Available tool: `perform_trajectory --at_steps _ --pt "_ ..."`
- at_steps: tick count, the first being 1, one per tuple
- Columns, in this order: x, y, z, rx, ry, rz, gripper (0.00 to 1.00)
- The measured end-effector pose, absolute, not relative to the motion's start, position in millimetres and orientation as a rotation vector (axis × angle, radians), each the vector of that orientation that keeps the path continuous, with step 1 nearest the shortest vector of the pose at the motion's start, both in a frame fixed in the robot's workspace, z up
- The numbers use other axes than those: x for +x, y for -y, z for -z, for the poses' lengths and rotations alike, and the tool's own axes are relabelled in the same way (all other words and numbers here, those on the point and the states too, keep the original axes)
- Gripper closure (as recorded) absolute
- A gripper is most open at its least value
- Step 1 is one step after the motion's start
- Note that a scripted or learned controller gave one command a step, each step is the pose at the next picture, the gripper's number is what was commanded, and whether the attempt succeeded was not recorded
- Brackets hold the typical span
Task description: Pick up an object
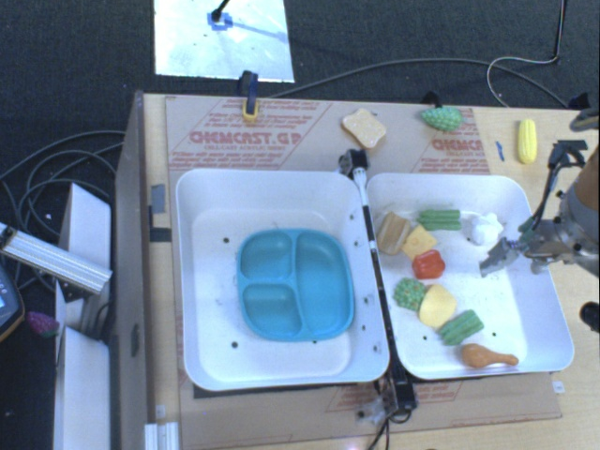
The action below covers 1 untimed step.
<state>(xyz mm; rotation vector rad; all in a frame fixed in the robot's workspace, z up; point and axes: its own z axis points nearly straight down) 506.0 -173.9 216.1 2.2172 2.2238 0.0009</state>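
Hovering at the right bin's right side, the gripper carries nothing I can see; whether it is spread or closed I cannot tell. Nearest it, toward the divider, lies a crumpled white piece, and further that way a red tomato, both toy food. The tomato looks like light, stiff, smooth plastic, likely slippery, so gripping across its widest part seems safest. Beside the tomato sit a yellow wedge, a knobbly green broccoli and a ridged green pod.
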Motion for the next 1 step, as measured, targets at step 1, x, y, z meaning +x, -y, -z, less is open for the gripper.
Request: perform_trajectory --at_steps 1 --pt "583.0 116.0 -106.0 2.219 -2.228 0.001 0.0"
